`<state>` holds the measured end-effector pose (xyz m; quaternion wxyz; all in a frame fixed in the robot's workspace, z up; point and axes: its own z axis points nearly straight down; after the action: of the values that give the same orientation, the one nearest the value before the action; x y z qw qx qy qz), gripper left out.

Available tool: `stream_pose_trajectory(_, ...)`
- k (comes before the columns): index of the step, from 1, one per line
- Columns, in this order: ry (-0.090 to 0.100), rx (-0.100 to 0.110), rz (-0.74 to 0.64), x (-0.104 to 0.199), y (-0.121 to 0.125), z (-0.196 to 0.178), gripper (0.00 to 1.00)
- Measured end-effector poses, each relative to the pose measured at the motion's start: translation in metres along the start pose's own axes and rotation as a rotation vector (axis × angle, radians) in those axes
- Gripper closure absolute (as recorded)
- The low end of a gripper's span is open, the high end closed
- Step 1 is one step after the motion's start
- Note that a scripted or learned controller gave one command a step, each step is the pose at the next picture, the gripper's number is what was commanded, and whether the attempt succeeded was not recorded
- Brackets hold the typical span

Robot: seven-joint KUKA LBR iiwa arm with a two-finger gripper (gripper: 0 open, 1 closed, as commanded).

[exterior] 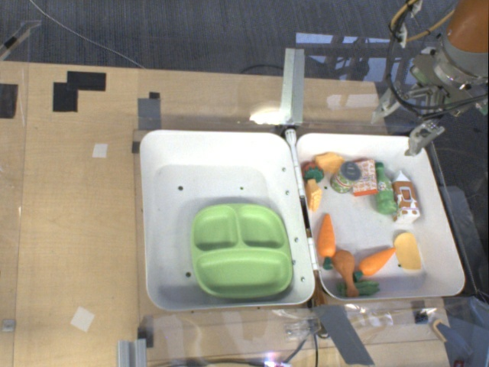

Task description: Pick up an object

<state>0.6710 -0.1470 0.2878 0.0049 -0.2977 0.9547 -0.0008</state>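
Observation:
The right bin (443, 228) holds several toy foods. An orange carrot (326, 235) lies near its left wall, and two more carrots (376, 261) sit at the front beside a yellow oval piece (407, 250). Toward the back lie a yellow wedge (330, 161), a round grey-green can (350, 176), a red packet (366, 177), a green item (384, 198) and a white-and-brown carton (405, 197). My gripper (422, 137) hangs over the bin's back right corner, above and to the right of the carton, with nothing visibly in it.
The left bin (176, 167) holds a green divided plate (242, 249) toward its front. A metal post (293, 82) stands behind the seam between the bins. Cables loop around my wrist (412, 21) at the upper right.

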Motion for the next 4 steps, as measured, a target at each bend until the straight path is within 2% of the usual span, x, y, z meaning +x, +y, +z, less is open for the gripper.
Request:
stream_pose_trajectory(1,-0.001,0.003,-0.278,0.022,-0.031,0.162,0.0)
stream_pose_trajectory(2,-0.018,0.022,-0.179,0.043,-0.016,0.185,0.0)
stream_pose_trajectory(3,-0.01,0.034,-0.256,0.007,0.021,0.182,0.0)
stream_pose_trajectory(4,-0.012,0.034,-0.215,0.0,0.038,0.183,0.0)
